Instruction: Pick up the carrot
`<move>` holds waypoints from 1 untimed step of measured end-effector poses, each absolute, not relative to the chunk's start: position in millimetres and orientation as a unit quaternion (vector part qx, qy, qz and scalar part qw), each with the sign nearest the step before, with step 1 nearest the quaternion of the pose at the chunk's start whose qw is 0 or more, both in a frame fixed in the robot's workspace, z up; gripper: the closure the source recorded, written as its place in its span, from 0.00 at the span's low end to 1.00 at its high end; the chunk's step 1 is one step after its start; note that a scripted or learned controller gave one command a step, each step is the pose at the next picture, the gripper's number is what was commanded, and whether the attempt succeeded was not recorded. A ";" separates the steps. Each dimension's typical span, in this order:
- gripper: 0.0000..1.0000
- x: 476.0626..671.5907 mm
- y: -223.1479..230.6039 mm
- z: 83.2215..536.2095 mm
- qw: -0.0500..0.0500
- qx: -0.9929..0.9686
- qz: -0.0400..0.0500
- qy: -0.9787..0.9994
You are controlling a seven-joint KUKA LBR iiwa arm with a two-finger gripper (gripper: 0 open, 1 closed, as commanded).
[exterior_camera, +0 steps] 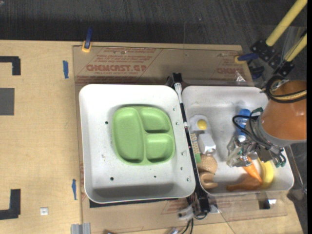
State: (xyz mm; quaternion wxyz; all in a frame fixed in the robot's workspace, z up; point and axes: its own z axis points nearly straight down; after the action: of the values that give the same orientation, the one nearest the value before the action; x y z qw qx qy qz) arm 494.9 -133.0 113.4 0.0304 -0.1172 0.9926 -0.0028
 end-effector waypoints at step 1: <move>0.00 494.7 -132.7 112.9 0.030 -0.117 -0.002 0.993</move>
State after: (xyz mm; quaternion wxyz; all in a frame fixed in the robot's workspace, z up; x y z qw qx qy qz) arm 494.7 -132.7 112.9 0.0299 -0.1175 0.9926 -0.0024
